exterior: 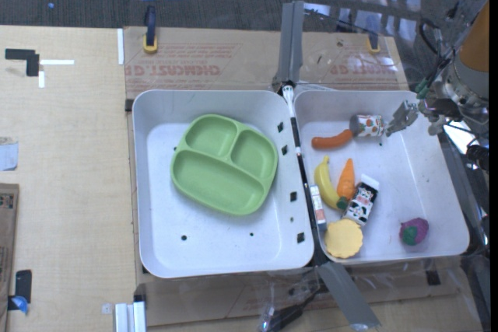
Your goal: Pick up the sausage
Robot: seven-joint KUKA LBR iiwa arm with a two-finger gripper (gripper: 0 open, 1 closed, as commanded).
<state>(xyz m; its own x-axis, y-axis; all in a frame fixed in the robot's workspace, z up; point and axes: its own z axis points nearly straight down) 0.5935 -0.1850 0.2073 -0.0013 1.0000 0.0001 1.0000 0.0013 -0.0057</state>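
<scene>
Approach step: tool (406,118) at far right of right bin (447,167), fingers apart, nothing held. Sausage (332,140) lies left of it; next: shift left, drop, clamp.

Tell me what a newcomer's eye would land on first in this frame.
The green divided plate stands out first, lying alone in the left bin. Next comes the cluster of toy food in the right bin: the orange-red sausage near the top, then a banana, a carrot, a small milk carton, a yellow round piece and a purple item. The hand sits at the bin's upper right, beside a small can.
</scene>
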